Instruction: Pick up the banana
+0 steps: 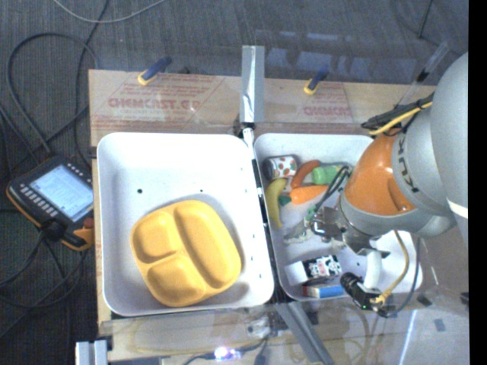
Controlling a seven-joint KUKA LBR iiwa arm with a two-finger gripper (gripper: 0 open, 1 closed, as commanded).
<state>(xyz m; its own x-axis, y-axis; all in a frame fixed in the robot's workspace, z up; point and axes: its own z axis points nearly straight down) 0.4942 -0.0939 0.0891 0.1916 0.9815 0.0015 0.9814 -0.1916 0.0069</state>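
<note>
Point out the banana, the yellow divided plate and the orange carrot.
banana (273, 201), camera view, middle of its curved body.
yellow divided plate (186, 252), camera view, central ridge.
orange carrot (308, 195), camera view, mid-length.

Even, fairly bright overhead light is falling across my bench (190, 101), and the two white bins are reflecting it strongly; the left bin (114, 204) is looking almost washed out along its floor. The yellow tray (186, 251) is casting only a soft, short shadow to its right. My arm (426, 166) is shading part of the right bin (297, 280). The picture is looking slightly soft and grainy throughout, and the dark carpet (46, 67) is losing detail.
</note>
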